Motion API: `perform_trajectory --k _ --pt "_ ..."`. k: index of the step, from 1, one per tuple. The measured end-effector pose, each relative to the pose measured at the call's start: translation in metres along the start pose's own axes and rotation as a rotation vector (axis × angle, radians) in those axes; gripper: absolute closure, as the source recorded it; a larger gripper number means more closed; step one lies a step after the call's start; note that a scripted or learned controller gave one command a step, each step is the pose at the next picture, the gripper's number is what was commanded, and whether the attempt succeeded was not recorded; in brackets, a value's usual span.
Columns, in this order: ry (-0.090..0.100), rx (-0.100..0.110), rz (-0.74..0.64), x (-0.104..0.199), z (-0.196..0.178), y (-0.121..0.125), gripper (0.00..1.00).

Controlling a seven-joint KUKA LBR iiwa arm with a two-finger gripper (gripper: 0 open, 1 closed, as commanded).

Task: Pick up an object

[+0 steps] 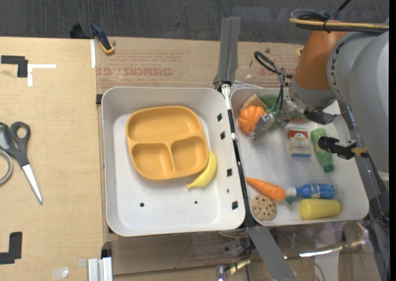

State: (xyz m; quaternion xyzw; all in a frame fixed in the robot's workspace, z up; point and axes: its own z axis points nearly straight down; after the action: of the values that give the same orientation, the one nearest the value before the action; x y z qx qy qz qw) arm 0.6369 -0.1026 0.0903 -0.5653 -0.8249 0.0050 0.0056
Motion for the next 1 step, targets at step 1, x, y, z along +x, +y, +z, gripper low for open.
perform_trajectory --k 1 --pt "0.022 0.046 0.198 -0.0059 0.0038 0.0062 0.0"
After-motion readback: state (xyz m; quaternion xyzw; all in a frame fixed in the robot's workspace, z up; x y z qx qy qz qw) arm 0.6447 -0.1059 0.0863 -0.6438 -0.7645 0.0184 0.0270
